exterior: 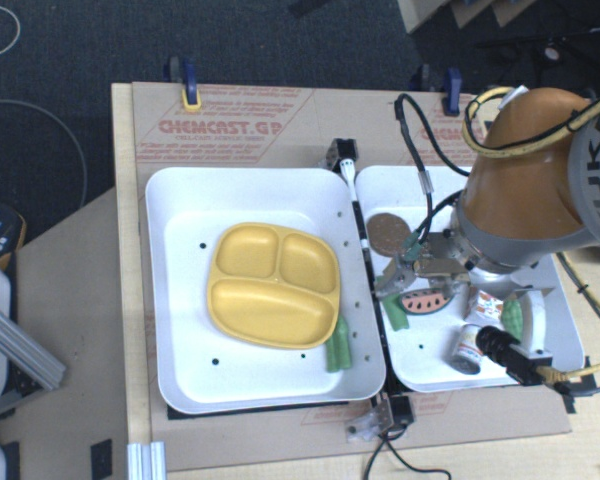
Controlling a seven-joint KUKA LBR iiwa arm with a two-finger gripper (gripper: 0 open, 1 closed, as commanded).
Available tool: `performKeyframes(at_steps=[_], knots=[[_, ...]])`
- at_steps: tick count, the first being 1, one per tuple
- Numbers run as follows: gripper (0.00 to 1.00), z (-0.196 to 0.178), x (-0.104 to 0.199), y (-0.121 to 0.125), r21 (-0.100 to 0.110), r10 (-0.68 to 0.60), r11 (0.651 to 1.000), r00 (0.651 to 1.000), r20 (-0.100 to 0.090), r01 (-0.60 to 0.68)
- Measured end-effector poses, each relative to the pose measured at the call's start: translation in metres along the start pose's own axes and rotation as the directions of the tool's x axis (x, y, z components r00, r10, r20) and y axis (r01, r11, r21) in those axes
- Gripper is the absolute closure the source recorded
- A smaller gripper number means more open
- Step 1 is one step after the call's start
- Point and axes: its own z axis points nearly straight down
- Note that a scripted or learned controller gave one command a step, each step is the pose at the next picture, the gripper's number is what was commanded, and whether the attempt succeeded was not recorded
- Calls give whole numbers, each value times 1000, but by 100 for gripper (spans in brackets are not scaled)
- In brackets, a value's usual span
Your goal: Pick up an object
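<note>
Hand (405, 273), grip state indiscernible, low over watermelon slice (425, 301) in right bin (570, 343); crowding by brown disc (387, 233) risks a miss.

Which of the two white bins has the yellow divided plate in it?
The left bin holds the yellow divided plate. The right bin instead holds small items such as the watermelon slice, with the gripper over it.

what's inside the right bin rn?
In the right bin: a brown disc, a watermelon slice toy, a green piece, a small can. The arm covers the bin's far right part.
</note>
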Motion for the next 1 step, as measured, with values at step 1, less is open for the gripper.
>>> performKeyframes(at_steps=[1], knots=[[100, -19, -4, 3, -21, 7, 1000, 1000, 2, -7]])
